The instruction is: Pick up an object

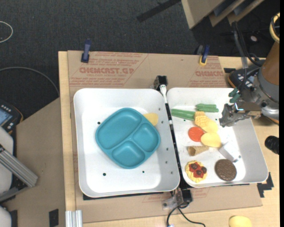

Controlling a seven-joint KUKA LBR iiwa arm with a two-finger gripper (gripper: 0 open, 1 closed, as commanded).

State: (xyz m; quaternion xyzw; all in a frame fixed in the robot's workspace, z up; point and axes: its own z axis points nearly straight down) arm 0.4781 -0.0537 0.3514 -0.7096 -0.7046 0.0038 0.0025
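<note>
The tool (227, 116) was poised over crowded toy food (205, 131); its state was unclear, so neighbours could be nudged.

Bench top: brown cardboard sheet (133, 71) printed with red lettering, held at its far edge by two clamps, one blue (86, 51), one blue and yellow (204, 55). Pale wood bench surface (46, 146) shows beside and in front of the cardboard. Floor: dark carpet (66, 26), with thin light cables looping across it at left (11, 31). Aluminium extrusion bar (17, 170) at lower left. Tan box-like furniture (213, 11) at top. Light even, shadows soft.
</note>
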